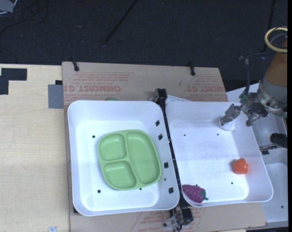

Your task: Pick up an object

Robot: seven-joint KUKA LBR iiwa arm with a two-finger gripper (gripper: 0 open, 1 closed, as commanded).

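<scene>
One gripper [241,114], fingers spread with nothing between, arm cut off at right edge

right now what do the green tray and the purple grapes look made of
Green tray: probably moulded plastic, matte, one even pale green with rounded compartment walls. Purple grapes: likely plastic or rubber toy fruit, bumpy cluster with a slight sheen; too small to be sure.

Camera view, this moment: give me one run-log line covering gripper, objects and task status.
gripper: open, far right corner of right bin, holding nothing | orange toy: right bin | purple grapes: right bin, near-left corner | green divided plate: left bin | pick: not done
</scene>
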